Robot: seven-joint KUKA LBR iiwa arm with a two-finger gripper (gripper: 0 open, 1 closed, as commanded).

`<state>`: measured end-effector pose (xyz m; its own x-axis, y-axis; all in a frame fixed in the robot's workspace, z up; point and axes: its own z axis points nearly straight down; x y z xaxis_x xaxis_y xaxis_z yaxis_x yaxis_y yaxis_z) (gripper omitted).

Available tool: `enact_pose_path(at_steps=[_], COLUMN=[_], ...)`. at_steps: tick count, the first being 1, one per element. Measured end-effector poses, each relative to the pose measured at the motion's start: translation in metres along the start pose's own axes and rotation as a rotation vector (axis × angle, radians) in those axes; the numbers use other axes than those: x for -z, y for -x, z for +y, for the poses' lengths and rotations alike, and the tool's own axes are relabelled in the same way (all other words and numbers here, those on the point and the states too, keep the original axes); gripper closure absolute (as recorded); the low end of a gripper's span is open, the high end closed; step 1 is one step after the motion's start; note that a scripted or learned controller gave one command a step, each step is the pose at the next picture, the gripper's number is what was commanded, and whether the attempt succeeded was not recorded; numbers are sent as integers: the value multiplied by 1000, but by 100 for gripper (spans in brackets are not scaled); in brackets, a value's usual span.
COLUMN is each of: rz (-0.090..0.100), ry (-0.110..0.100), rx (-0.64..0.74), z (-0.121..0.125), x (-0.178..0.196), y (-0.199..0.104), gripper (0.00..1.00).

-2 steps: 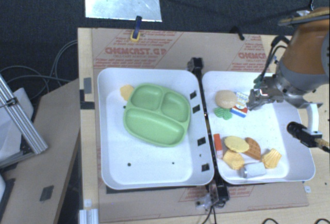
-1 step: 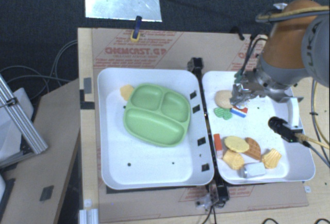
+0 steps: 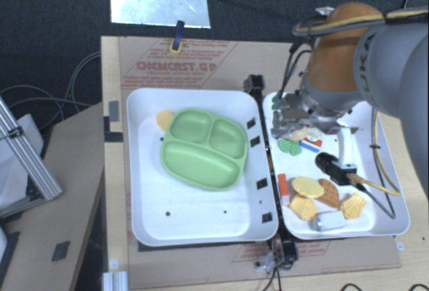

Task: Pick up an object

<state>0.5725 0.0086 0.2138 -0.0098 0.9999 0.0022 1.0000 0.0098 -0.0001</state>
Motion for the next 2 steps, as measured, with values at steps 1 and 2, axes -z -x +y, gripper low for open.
enact_pose_path(at_steps=[1,2], rz=[-2,-2], ry=[2,3], rx=[-5,-3], z=[-10,3], x=[16,20], y=[2,2], gripper=[100,100])
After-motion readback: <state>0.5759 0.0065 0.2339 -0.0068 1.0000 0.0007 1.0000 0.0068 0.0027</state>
